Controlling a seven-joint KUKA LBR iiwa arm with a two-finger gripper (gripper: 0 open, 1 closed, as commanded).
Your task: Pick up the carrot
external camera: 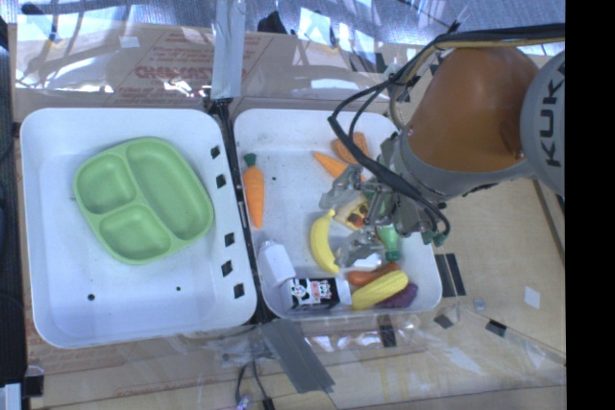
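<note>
Two white bins sit side by side on my bench. The left bin (38,235) holds a green divided plate (144,199). The right bin (288,125) holds the clutter. The carrot (254,192) lies along that bin's left wall, green top toward the far side, orange tip toward the near side, well apart from my pincer (363,224). My arm comes in from the right and my pincer hangs over the middle of the right bin, just right of a banana (321,243). I cannot tell how my pincer is set; the tangle of cables and small items hides it. Another orange piece (336,158) lies at the far side. Near the front wall lie a small milk carton (313,293), a white bottle (278,258) and a yellow corn cob (381,289).
</note>
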